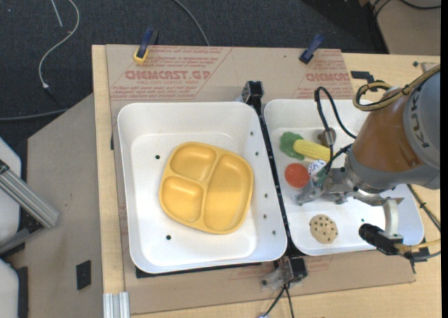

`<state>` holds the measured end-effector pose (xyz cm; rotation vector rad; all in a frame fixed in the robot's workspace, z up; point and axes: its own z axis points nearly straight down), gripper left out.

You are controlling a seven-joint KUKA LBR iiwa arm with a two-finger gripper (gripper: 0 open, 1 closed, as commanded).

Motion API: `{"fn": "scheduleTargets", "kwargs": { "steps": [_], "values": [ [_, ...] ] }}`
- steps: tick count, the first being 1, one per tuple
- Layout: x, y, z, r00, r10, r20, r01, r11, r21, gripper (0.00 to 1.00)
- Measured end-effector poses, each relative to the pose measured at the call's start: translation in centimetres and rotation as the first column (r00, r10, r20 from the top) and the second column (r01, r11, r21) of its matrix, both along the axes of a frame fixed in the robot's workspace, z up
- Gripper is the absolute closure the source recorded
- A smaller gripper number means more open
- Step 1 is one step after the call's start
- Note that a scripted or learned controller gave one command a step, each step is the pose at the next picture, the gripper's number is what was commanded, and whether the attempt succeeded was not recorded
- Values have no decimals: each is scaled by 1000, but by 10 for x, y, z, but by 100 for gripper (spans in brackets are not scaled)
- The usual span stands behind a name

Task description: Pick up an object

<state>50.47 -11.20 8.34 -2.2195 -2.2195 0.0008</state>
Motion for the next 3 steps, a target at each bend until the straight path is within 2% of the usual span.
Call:
{"fn": "scheduleTargets", "kwargs": {
  "steps": [1, 3],
  "values": [
    [1, 0, 13, 1000, -1, 3, 1, 1000, 0, 100],
    [10, -9, 110, 1000, 1, 8, -1, 1000, -3, 100]
  ]
}}
